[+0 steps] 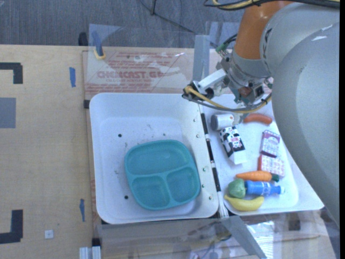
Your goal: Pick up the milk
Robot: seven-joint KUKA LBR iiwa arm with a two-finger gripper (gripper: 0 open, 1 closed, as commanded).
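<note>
The milk [232, 143], a small carton with black cow patches, lies on its side in the right bin [302, 196], close to that bin's left wall and toward its far end. A grey can [220, 121] lies just beyond it, a pink packet [269, 151] to its right, and a carrot [254, 175], blue bottle [263, 188] and banana [244, 203] nearer the front. My gripper [245, 95] hangs over the bin's far edge, above the can; how it stands I cannot tell. The left bin [108, 112] holds a teal divided plate [161, 172].
</note>
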